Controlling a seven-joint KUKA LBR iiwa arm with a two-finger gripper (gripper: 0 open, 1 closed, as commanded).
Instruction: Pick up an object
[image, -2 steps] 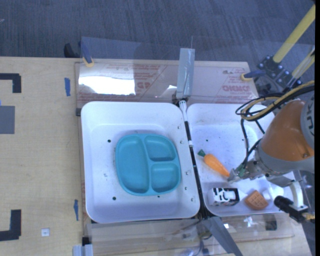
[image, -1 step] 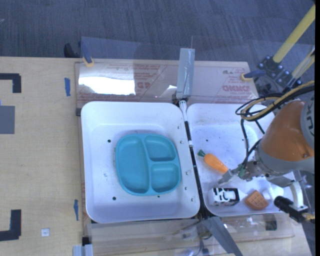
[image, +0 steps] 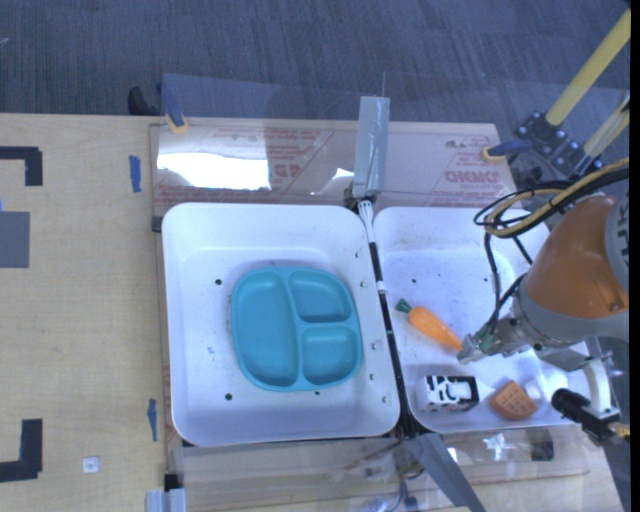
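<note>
Lying just left of the hand (image: 478, 346) (right bin (image: 440, 262)): carrot (image: 434, 325).

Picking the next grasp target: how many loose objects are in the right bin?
3. A carrot lies mid-bin beside the gripper; a black-and-white item sits near the front wall; a waffle is right of it. The arm may hide more.

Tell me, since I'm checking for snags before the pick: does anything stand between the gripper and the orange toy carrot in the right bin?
Nothing visible does. The gripper sits right at the orange toy carrot in the right white bin; the black-and-white block and tan waffle-shaped piece lie nearer the front.
</note>
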